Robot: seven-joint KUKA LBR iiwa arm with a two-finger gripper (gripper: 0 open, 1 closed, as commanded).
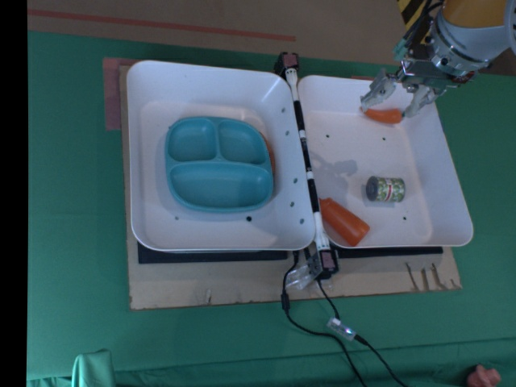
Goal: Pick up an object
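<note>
Hovering at right bin's [451, 176] far edge: gripper [396, 103], fingers [372, 97] apart, straddling small orange carrot [384, 116], not clamped. Can [385, 189] mid-bin, bigger carrot [345, 222] at near-left corner. Teal plate [218, 164] in left bin [153, 87].

The gripper [397, 97] hangs over the far part of the right bin [451, 216], its two fingers spread apart, one on each side of a small orange carrot [384, 116] that lies on the bin floor. Nearer in this bin lie a small can [385, 189] on its side and a bigger orange carrot [344, 222] near the left wall. The left bin [153, 83] holds a teal divided plate [218, 164].
</note>
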